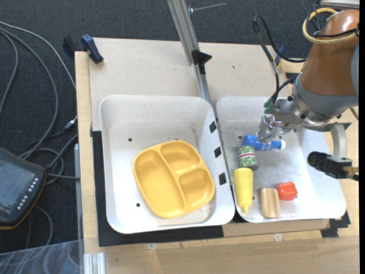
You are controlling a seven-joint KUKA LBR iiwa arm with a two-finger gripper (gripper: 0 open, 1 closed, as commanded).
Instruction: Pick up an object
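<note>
A bare wooden bench point(154, 67) fills the middle of the frame, resting on dark carpet point(34, 4). A slanted metal pole point(183, 21) runs from the top edge down to the gap between the bins, with a black clamp point(199, 57) partway along it. A blue clamp point(91, 48) grips the bench's upper left corner. Black cables point(31, 84) loop over the carpet at the left, and a handheld control pendant point(17, 187) with a screen lies at the left edge. More cables point(268, 36) curl at the upper right.
</note>
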